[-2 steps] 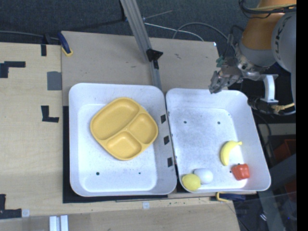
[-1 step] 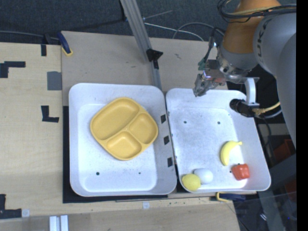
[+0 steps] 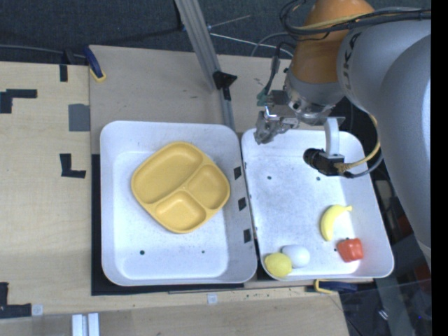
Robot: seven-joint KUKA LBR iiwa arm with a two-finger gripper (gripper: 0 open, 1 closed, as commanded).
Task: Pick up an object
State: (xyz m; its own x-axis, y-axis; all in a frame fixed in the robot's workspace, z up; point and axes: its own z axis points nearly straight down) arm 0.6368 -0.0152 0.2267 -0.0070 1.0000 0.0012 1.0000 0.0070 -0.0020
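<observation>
Reaching in from the right, the grey arm [image 3: 392, 68] with its orange band [image 3: 329, 33] holds the gripper [image 3: 269, 128] over the far left corner of the right bin [image 3: 280, 187], close to the rim where the two bins meet. The jaws point down toward the bin floor, but they are small and dark against the rim, so I cannot tell whether they are released or clenched, and nothing can be seen between them. The objects that could be picked lie well apart from the gripper, gathered at the near end of the right bin: a yellow banana-shaped toy [image 3: 334, 220] near the right wall, a small red object [image 3: 350, 249] just beside it toward the near right corner, a white egg-shaped object [image 3: 297, 255] close to the near wall, and a yellow lemon-like ball [image 3: 278, 264] touching it at the near left corner. The left bin [image 3: 119, 208] holds a yellow divided plate [image 3: 180, 186] with three compartments, lying flat and turned at an angle, roughly in the middle. A black cable end [image 3: 323, 161] hangs from the wrist over the far part of the right bin. Both bins sit on the wooden tabletop [image 3: 42, 208], which carries a few dark tape marks on its left side, and a metal rail [image 3: 199, 30] slants across behind the bins.
</observation>
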